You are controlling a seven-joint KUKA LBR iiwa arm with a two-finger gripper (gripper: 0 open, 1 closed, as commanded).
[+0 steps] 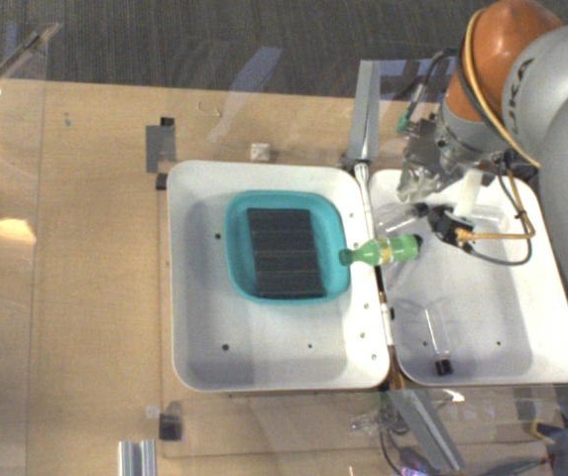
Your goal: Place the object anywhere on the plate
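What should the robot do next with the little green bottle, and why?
Probably lower the gripper onto the green bottle to grab it. The bottle lies across the divider between the bins, beside the teal plate and not on it, and the gripper hovers just above it in the right bin.

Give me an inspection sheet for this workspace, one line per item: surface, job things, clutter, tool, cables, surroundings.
Surface: wooden bench bearing two shallow white bins, left bin and right bin.
Job's things: teal rectangular plate with a dark ribbed insert, in the left bin; small green plastic bottle lying across the divide between the bins, cap toward the plate.
Clutter: small black piece in the right bin.
Tool: above the right bin's far corner, apart from the bottle.
Cables: thin loop beside the tool.
Surroundings: dark carpet beyond the bench.
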